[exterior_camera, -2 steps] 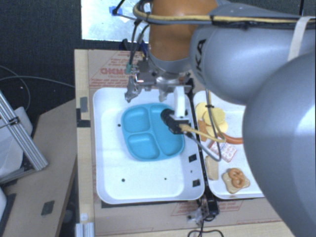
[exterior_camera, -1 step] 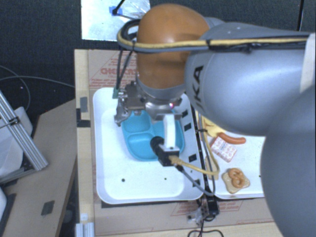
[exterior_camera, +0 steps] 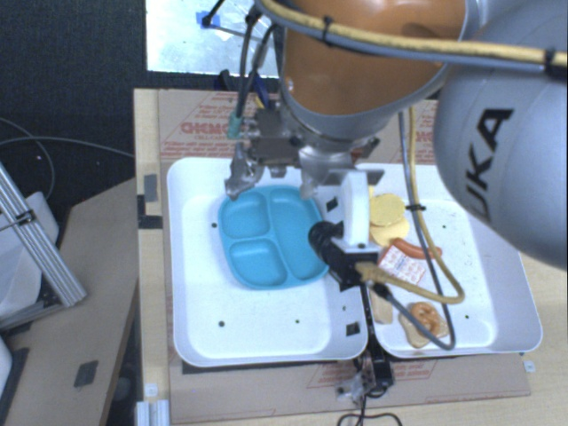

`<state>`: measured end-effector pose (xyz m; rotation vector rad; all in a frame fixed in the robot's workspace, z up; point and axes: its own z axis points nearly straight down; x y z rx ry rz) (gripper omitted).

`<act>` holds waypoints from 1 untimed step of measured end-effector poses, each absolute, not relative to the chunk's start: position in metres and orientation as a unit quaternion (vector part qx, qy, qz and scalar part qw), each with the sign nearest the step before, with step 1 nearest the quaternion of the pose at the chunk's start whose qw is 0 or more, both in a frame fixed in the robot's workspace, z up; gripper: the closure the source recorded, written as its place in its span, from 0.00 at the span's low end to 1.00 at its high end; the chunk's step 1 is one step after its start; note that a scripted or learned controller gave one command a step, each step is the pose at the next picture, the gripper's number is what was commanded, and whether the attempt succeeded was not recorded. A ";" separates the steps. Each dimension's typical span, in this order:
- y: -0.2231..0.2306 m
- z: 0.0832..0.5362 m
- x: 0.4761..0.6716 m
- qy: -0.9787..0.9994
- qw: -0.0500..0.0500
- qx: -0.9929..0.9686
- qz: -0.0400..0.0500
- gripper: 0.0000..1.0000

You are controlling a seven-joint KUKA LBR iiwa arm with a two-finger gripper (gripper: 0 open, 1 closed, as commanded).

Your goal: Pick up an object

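A blue divided tray [exterior_camera: 266, 242] with three compartments lies in the left bin [exterior_camera: 200, 327], toward its middle right. My gripper [exterior_camera: 275, 183] hangs over the tray's far edge, open, with its fingers [exterior_camera: 238, 181] spread wide and nothing held between them. The arm's big orange and grey wrist covers the back of both bins.
The right bin [exterior_camera: 506, 318] holds yellow round pieces [exterior_camera: 388, 213], a sausage [exterior_camera: 415, 250], a red and white packet [exterior_camera: 404, 270], a brown pretzel-like piece [exterior_camera: 424, 319] and a small tan piece [exterior_camera: 382, 309]. A yellow cable loops over that bin. Bare white floor shows at the left bin's front.
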<state>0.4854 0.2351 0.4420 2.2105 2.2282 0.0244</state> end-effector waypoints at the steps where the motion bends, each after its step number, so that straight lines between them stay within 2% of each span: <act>1: 0.234 0.359 0.486 0.707 -0.001 0.707 -0.002 0.00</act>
